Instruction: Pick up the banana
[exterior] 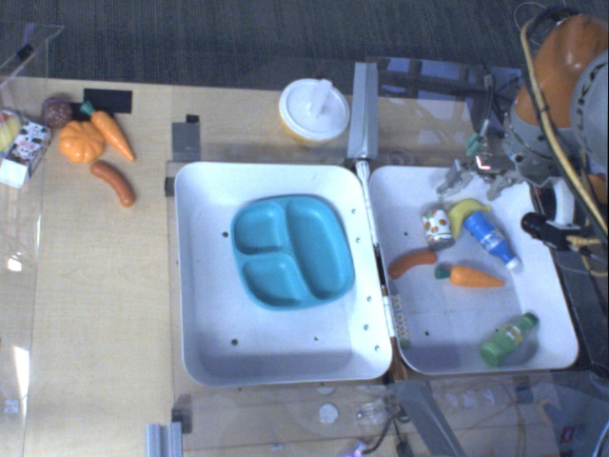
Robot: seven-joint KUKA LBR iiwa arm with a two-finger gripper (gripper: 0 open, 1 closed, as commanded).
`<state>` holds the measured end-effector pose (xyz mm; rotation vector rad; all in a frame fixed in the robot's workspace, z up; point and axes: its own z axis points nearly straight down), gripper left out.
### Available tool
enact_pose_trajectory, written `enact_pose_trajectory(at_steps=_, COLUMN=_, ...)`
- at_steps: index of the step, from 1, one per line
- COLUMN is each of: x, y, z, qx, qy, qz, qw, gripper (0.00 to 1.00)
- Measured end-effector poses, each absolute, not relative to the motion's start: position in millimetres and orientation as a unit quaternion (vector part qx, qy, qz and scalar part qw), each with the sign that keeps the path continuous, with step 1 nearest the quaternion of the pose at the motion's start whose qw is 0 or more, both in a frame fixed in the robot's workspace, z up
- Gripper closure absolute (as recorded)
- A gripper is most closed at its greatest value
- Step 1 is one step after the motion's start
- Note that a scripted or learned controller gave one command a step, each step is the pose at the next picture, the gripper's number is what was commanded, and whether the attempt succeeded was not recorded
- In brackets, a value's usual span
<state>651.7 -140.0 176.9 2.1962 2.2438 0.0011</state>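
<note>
The yellow banana (463, 213) lies in the back half of the right bin (552, 350). It is partly tucked under a blue bottle (490, 237) and sits next to a small printed can (437, 225). My gripper (477, 180) hangs just behind and above the banana, near the bin's back wall. It is open, with its two grey fingers spread and nothing between them.
Also in the right bin are a brown sausage (411, 262), a carrot (472, 277) and a green bottle (507, 339). The left bin (205, 331) holds a blue divided plate (290, 250). A white lidded cup (314, 110) stands behind the bins. Toy foods (95, 141) lie on the bench at the far left.
</note>
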Motion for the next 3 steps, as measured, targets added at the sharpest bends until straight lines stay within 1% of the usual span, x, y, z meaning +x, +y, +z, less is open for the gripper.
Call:
enact_pose_trajectory(at_steps=1, x=669.9, y=-170.0, z=90.5, qx=0.673, qy=0.740, qz=0.0008, qw=0.002, gripper=0.00)
enact_pose_trajectory(at_steps=2, x=671.9, y=-168.8, z=102.4, qx=0.671, qy=0.742, qz=0.0019, qw=0.005, gripper=1.00)
enact_pose_trajectory(at_steps=3, x=671.9, y=-168.8, z=102.3, qx=0.671, qy=0.742, qz=0.0018, qw=0.005, gripper=0.00)
